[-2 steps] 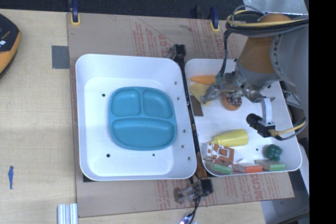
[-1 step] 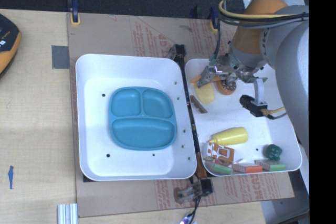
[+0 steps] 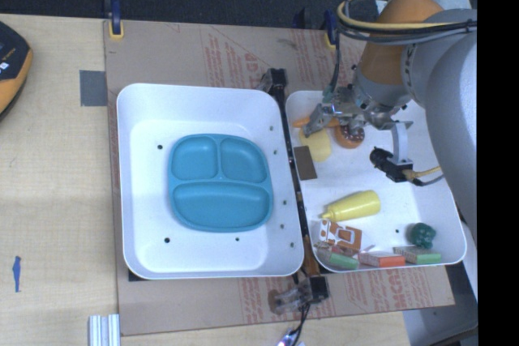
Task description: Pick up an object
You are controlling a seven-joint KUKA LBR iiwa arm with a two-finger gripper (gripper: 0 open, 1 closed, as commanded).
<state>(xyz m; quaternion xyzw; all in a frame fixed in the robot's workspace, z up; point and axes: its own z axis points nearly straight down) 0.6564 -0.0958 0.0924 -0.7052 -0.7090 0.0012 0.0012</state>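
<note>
My gripper (image 3: 336, 116) hangs low over the far end of the right bin (image 3: 442, 198), under the grey and orange wrist. Just below it, to the left, lies a pale yellow block (image 3: 320, 147). An orange piece (image 3: 301, 124) shows at the gripper's left, and a small brown and orange round thing (image 3: 350, 138) sits right beneath it. I see nothing clearly between its tips. Nearer the front lie a yellow bottle (image 3: 353, 206), a dark green lump (image 3: 421, 235) and a patterned orange and white card (image 3: 339, 237).
The left bin (image 3: 138, 174) holds a blue divided plate (image 3: 220, 181). A brown flat piece (image 3: 305, 163) lies by the rim between the bins. Several small red and green sticks (image 3: 381, 258) line the right bin's front edge. A black cable clip (image 3: 391, 164) hangs off the arm.
</note>
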